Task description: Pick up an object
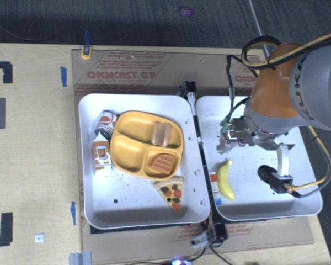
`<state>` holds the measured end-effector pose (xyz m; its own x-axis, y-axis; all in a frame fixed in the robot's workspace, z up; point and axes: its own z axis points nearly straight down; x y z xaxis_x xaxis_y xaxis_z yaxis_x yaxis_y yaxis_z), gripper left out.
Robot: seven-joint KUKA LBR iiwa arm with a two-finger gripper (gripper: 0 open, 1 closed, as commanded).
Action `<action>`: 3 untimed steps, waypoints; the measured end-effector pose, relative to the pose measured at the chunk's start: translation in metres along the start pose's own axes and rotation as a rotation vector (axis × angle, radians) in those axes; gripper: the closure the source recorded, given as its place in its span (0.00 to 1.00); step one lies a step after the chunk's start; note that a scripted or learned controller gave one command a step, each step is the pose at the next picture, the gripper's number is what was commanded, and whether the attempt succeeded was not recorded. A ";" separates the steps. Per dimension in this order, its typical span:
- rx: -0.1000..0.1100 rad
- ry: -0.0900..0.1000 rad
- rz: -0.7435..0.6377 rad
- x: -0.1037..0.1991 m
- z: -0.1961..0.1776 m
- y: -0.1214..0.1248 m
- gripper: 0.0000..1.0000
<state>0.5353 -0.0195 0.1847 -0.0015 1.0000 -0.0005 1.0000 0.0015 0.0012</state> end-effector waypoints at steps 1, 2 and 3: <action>0.000 0.000 0.001 0.000 0.000 0.000 0.00; 0.000 0.000 0.001 0.000 0.000 0.000 0.00; 0.000 0.000 0.001 0.000 0.000 0.000 0.00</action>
